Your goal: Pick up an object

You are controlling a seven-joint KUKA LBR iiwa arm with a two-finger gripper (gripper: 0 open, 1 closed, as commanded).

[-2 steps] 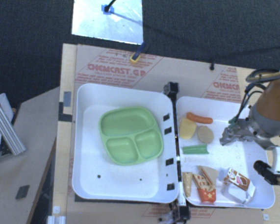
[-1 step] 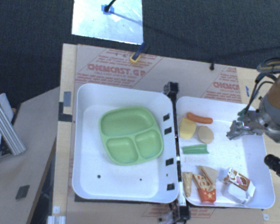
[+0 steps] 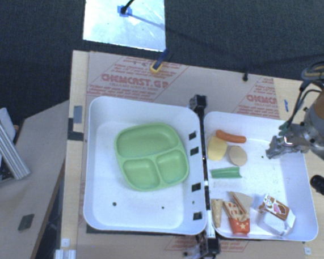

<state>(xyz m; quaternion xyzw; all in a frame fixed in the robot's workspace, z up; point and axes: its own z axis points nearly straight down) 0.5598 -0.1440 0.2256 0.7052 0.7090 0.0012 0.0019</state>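
Red-and-white carton (image 3: 274, 214) at near bin edge; beyond, arm slanting in from right, end effector (image 3: 278, 147) low over right bin (image 3: 299, 185), grip state unclear.

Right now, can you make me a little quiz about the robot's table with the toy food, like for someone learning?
1. True or false: the green tray with three sections lies in the left bin.
2. What lies nearest the gripper: A) the orange carrot B) the red fries box C) the milk carton?
3. Fill in: the green bean lies in the ____ bin.

Key: 1 true; 2 A; 3 right.
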